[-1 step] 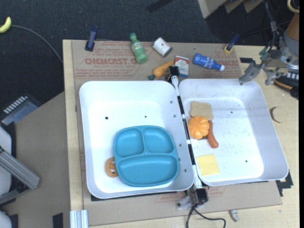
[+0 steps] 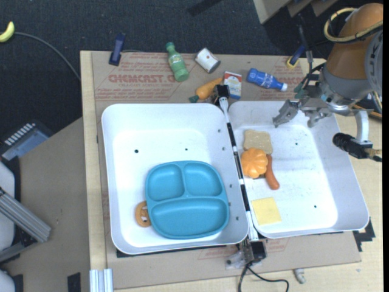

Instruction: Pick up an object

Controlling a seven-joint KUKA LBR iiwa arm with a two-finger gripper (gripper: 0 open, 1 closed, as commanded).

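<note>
My gripper point(image 2: 297, 115) hangs over the back edge of the right bin point(image 2: 340, 181), its two fingers spread open with nothing between them. Forward and to the left of it in that bin lie a tan toast slice point(image 2: 258, 140), an orange pumpkin point(image 2: 254, 162), an orange carrot piece point(image 2: 271, 179) and a yellow cheese square point(image 2: 266, 211). All of these sit along the bin's left side, apart from the gripper.
The left bin point(image 2: 121, 139) holds a blue divided plate point(image 2: 185, 198) with a small pretzel point(image 2: 142, 214) beside it. Behind the bins lie a green bottle point(image 2: 177, 62), a white can point(image 2: 207, 59), a small carton point(image 2: 231, 84) and a blue bottle point(image 2: 266, 79).
</note>
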